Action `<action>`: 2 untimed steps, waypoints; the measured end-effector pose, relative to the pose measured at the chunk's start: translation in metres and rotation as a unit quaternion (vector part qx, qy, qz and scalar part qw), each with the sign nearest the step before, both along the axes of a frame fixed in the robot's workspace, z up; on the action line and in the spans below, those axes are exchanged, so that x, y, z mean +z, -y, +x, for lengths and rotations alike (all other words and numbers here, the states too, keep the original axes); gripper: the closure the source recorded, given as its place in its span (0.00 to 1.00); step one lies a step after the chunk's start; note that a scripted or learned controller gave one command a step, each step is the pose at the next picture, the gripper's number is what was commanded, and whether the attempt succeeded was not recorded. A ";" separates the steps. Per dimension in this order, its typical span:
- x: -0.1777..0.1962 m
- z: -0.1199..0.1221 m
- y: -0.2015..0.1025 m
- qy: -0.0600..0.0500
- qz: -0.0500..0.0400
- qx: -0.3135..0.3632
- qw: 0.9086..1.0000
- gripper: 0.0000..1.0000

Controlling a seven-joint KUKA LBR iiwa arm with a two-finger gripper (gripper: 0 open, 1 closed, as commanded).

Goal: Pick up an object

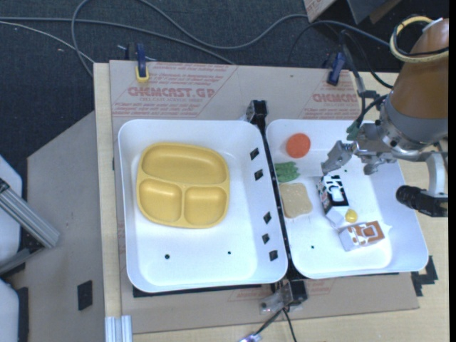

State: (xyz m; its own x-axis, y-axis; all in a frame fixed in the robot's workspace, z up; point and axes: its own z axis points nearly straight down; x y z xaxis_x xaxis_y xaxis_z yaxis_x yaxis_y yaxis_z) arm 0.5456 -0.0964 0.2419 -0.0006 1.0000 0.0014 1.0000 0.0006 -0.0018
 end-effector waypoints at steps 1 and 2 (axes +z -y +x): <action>-0.050 -0.011 -0.001 -0.003 0.000 -0.001 1.000 0.00; -0.113 -0.012 -0.006 -0.003 0.001 0.000 1.000 0.00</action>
